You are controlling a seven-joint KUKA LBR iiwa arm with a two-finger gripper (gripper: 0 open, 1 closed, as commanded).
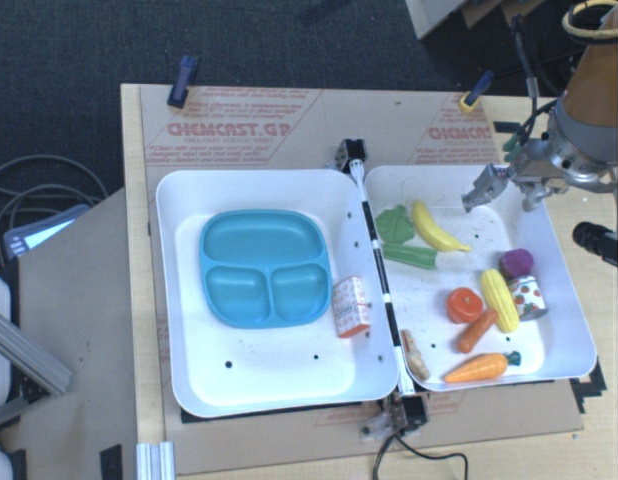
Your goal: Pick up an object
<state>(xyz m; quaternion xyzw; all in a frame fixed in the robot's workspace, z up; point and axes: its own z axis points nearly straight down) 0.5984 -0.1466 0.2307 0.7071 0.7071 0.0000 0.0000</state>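
Observation:
My gripper [504, 197] hovers over the far right corner of the right bin [569, 313], its two grey fingers spread open with nothing between them. To its left and nearer the bin's middle lies a yellow banana [436, 228]. A green leafy piece [394, 224] and a green pod [409, 256] rest beside the banana. Below the gripper are a purple piece [516, 262], a corn cob [498, 300], a spotted cup [530, 297], an orange tomato [464, 304] and a carrot [478, 368].
The left bin [189, 358] holds a blue divided plate [266, 267] and a small carton [352, 306] by the dividing wall. A brown piece [414, 354] lies at the right bin's near left corner. Blue clamps [182, 80] pin the cardboard base.

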